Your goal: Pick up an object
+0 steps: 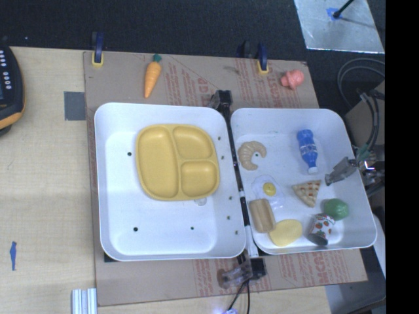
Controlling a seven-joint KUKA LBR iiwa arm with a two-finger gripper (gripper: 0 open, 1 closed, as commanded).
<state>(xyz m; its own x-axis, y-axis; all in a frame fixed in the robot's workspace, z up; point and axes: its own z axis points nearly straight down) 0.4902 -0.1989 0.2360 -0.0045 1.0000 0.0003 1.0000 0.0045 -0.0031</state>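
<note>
Hovering at right bin (296, 117) rim, fingers (341, 171) slightly parted, holding nothing, blue bottle (306, 150) near.

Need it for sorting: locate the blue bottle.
The blue bottle lies in the right bin, toward its far right side, above the pizza slice and right of the croissant.

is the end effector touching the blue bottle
Apart. The camera view shows bare white bin floor between the end effector, at the right bin's edge, and the blue bottle.
</note>
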